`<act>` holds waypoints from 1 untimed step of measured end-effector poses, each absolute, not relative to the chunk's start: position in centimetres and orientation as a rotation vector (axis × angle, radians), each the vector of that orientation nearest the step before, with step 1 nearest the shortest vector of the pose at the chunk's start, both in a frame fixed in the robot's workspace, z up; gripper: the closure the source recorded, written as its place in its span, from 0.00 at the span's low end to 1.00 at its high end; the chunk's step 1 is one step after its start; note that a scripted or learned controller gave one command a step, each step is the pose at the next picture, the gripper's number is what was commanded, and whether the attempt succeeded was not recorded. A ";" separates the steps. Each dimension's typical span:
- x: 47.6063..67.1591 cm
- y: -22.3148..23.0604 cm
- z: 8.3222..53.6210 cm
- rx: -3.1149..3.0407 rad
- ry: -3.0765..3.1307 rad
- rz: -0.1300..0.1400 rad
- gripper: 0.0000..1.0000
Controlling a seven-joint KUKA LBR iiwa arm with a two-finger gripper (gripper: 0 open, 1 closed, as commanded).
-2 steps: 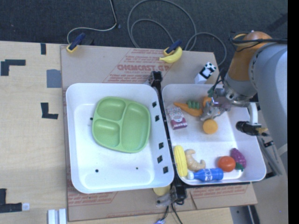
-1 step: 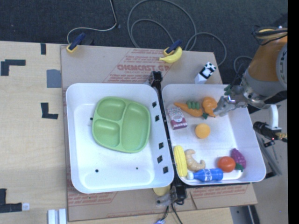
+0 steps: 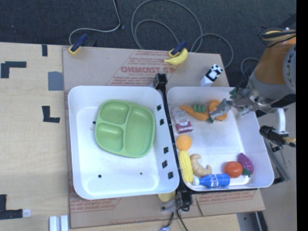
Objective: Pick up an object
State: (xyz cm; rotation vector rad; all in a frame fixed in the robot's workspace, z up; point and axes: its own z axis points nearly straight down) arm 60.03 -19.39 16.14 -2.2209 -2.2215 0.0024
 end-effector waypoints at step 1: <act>65.5 -20.4 8.7 -2.230 -2.234 -0.009 0.00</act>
